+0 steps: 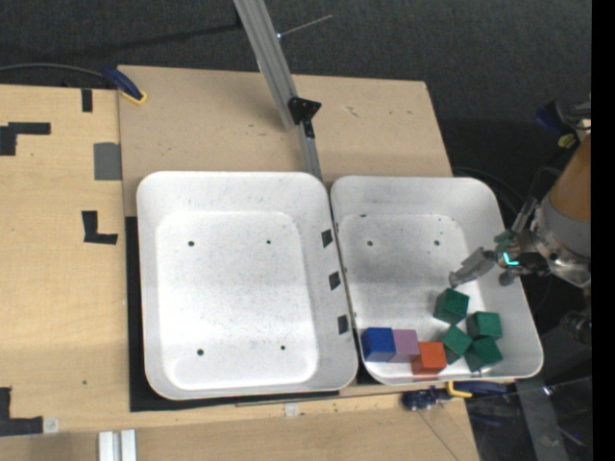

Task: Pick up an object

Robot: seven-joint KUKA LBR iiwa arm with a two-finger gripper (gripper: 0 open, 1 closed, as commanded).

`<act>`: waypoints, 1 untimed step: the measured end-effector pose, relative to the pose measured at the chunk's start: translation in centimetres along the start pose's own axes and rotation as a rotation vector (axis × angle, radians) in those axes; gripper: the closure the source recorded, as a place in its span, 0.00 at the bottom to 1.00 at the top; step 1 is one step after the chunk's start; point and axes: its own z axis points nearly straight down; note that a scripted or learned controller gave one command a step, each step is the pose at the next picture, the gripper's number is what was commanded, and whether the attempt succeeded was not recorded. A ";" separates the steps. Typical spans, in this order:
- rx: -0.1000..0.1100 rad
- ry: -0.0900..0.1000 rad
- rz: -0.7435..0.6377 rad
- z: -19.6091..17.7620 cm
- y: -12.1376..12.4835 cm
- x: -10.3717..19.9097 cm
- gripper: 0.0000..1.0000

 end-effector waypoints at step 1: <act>-0.005 -0.001 -0.001 -0.2 0.1 0.0 0.00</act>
